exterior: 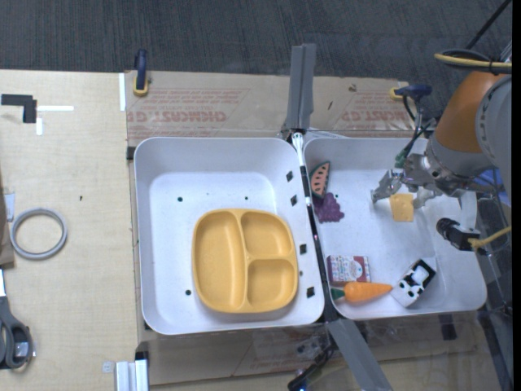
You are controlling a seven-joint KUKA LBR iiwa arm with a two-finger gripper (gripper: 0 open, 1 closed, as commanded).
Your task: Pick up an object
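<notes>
Mirrored red lettering on the cardboard (269, 108) along the worktop's far edge is unreadable. The arm (476, 125) reaches in over the right bin (456, 300), its end effector (401, 195) gripping a yellow block (402, 208) near the bin's far right corner.

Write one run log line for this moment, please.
gripper: over right bin, at yellow block | grasp: unclear | carrot: right bin | yellow plate: left bin
</notes>
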